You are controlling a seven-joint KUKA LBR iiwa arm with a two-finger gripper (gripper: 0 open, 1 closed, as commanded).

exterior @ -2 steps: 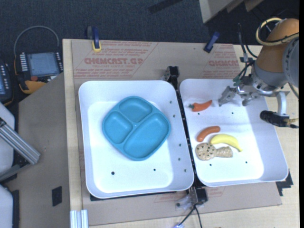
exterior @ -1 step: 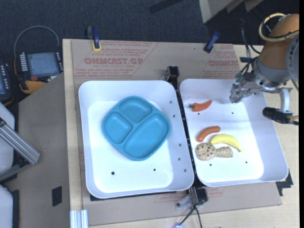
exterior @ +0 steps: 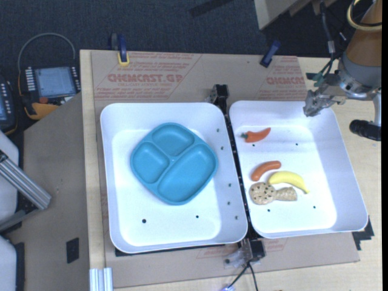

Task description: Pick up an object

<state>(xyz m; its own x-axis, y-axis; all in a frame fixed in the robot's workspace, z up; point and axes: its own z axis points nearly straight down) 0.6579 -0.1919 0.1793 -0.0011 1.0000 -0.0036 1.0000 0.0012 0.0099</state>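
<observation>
While your arm [exterior: 362, 53] leans in from the right, look at its pose: the grey body with the orange band sits over the top right corner of the table [exterior: 182, 71], and the claw [exterior: 314, 106] hangs at the far rim of the right bin [exterior: 339, 180], near that bin's upper right corner. Whether the claw is released or clenched, I cannot tell; it is small and blurred from up here, and I see no item caught in it.

Your pickable things all lie in the right bin, apart from the claw. An orange carrot [exterior: 257, 134] rests near the top left of the bin floor. Lower down, a red sausage [exterior: 265, 170] lies just beside a yellow banana [exterior: 289, 180], and below them a round speckled cookie [exterior: 262, 193] touches a pale lumpy piece [exterior: 285, 193] whose kind I cannot make out.

Over in the left bin [exterior: 121, 211] sits a blue divided plate [exterior: 174, 163], tilted on the floor.

Your arm's upper part is cut off by the picture's right and top edges.
</observation>
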